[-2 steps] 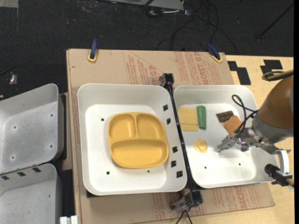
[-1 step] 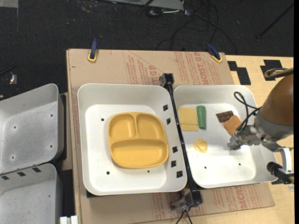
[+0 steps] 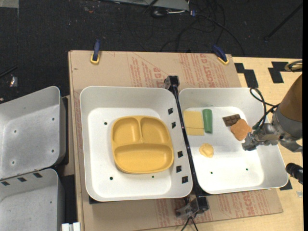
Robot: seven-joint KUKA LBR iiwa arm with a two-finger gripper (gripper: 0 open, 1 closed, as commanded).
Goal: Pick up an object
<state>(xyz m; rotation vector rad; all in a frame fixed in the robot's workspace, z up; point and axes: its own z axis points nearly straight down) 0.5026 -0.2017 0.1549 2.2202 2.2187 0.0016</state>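
Observation:
In the right bin (image 3: 231, 177) lie a pale yellow block (image 3: 193, 123), a green stick (image 3: 207, 121) beside it, a small yellow lump (image 3: 207, 150), a dark brown piece (image 3: 231, 120) and an orange-brown piece (image 3: 240, 129). My gripper (image 3: 251, 141) hangs low at the bin's right side, just below and right of the orange-brown piece. Whether it touches that piece I cannot tell.
The left bin (image 3: 96, 129) holds a yellow divided plate (image 3: 142, 144). A black divider (image 3: 180, 134) runs between the bins. Two clamps (image 3: 96, 52) (image 3: 220, 54) pin the cardboard at the back. Grey metal trays (image 3: 29, 134) stand to the left of the bench.

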